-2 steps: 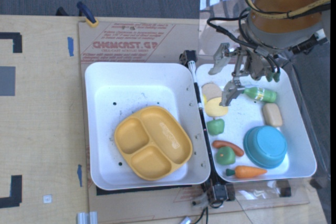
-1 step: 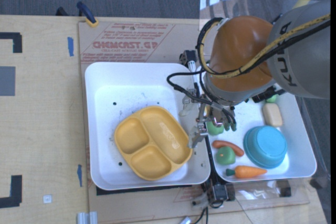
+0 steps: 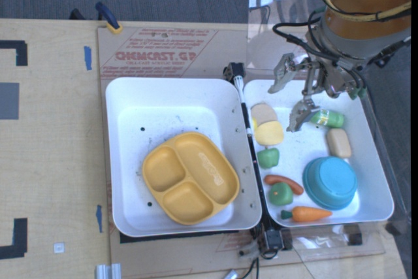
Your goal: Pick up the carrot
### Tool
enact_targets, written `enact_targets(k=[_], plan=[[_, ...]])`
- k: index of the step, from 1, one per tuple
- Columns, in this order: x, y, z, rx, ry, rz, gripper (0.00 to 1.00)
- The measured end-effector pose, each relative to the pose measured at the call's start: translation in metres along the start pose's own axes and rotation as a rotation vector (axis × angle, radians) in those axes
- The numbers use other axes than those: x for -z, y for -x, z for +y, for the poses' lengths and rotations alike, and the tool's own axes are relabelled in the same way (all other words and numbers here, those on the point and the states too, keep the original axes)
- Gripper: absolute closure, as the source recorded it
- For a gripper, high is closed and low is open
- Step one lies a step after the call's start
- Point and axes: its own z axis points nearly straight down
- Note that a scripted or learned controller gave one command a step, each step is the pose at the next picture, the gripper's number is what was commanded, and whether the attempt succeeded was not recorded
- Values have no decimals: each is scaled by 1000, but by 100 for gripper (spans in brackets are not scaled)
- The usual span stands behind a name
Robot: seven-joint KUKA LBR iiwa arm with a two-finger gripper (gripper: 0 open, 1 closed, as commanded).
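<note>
Carrot (image 3: pixel 310 213) lies in right bin (image 3: pixel 375 140), near front rim.

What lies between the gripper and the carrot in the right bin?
The gripper hangs at the bin's far end; the carrot lies at its near edge. The blue bowl and the beige block lie roughly between.

Yellow divided tray (image 3: pixel 190 176) in left bin (image 3: pixel 124 140) — blue bowl (image 3: pixel 331 182), perhaps plastic, right.
</note>
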Motion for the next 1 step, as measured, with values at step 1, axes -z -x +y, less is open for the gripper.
enact_targets(k=[1], plan=[[-48, -23, 144, 58, 9, 17, 0]])
